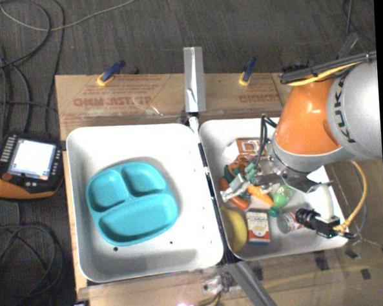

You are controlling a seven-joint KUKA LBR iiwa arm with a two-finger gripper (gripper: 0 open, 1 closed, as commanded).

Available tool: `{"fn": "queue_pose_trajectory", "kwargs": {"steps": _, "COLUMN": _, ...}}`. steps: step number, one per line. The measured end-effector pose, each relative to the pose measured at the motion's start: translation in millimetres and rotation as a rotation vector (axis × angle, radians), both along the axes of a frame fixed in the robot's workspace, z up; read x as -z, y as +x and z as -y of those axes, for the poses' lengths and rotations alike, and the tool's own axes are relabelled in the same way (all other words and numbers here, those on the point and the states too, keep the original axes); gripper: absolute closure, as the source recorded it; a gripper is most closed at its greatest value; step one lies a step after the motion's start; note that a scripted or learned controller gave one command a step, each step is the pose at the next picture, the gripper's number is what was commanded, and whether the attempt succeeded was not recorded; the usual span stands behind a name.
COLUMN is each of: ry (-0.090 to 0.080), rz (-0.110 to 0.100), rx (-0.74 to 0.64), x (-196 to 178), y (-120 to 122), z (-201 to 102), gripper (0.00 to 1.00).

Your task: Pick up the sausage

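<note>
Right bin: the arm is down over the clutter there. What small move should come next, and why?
Probably a short lift straight up. The hand sits low in the right bin, among packed toy food beside the banana and small carton, and the wrist hides what it touches. I cannot pick out the sausage, so rising would reveal any catch.

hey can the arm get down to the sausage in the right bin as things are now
Unclear. The gripper hangs over the toy pile in the right bin, but tightly packed items crowd it and I can't pick out the sausage.
</note>
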State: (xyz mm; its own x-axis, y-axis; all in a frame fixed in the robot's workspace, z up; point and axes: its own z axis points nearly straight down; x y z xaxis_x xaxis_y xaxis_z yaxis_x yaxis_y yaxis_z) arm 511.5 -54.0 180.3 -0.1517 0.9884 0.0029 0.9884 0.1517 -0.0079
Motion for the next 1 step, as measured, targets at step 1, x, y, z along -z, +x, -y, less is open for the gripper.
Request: {"fn": "queue_pose_trajectory", "kwargs": {"steps": 1, "ry": -0.001, "rz": -0.001, "rx": -0.024, "x": -0.1, "y": -28.2, "z": -35.2, "gripper": 0.0}}
